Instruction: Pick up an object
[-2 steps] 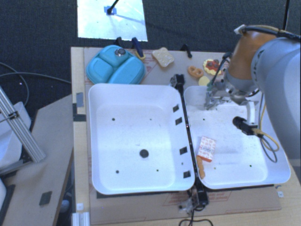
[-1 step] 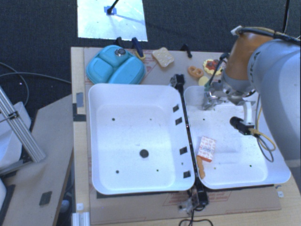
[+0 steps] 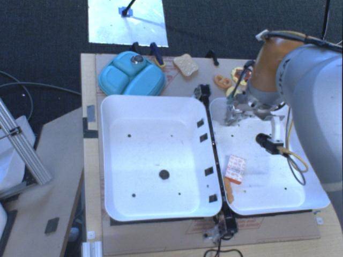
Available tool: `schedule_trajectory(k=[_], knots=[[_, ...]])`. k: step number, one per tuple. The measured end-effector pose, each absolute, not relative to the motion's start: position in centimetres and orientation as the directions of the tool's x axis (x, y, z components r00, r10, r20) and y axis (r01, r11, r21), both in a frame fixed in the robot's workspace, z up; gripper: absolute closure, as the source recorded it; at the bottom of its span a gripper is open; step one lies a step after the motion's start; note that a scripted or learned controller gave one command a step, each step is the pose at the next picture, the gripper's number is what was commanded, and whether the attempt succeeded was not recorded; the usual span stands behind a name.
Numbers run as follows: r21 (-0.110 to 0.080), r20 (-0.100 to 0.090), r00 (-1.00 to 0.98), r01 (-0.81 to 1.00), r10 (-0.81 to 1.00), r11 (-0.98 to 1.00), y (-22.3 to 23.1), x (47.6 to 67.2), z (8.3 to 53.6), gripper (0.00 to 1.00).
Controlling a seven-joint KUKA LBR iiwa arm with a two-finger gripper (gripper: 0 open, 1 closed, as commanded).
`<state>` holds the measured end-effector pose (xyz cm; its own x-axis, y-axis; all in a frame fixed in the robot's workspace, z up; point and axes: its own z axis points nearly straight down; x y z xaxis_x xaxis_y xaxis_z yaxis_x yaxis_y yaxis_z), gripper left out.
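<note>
My gripper (image 3: 232,116) hangs low over the far left corner of the right bin (image 3: 289,197), below the grey arm with its orange band. A small white and red packet (image 3: 235,168) lies on the right bin's floor near the divider, well in front of the gripper. Next to it, an orange stick (image 3: 229,189) rests along the bin's left wall. A small dark round object (image 3: 164,174) sits on the floor of the left bin (image 3: 115,143).
Behind the bins on the bench lie a blue sectioned plate (image 3: 131,75), a slice of toast (image 3: 185,65), an orange pretzel-like piece (image 3: 222,81) and a yellow item (image 3: 237,73). A black cable part (image 3: 268,142) hangs off the arm over the right bin.
</note>
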<state>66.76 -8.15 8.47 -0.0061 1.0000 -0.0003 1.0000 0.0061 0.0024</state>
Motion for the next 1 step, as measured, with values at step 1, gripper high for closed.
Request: schedule_trajectory(k=[1], knots=[[0.013,0.006,-0.016,1.000,1.000,0.016,4.65,64.22,19.25,1.00]])
